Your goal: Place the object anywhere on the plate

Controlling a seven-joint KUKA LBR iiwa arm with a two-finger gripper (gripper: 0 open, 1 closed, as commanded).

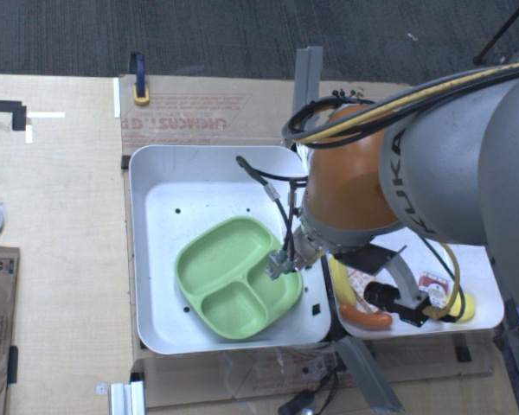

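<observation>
A light green plate (pixel 229 284) with three compartments lies tilted in the left white bin (pixel 156 232). My gripper (pixel 283 265) hangs over the plate's right rim, at the edge of the large upper compartment. The grey arm with its orange band (pixel 350 184) stands above it and hides the left part of the right bin. The gripper's tip is small and dark against the plate, and I cannot make out any object in it. The plate's compartments look bare.
In the right bin (pixel 484 318) an orange sausage-shaped item (pixel 365 319) lies at the front. A yellow banana-like piece (pixel 336 281) is beside it, with a yellow item (pixel 464 306) and a red-and-white packet (pixel 432 284) further right. Cables trail from the wrist over the left bin.
</observation>
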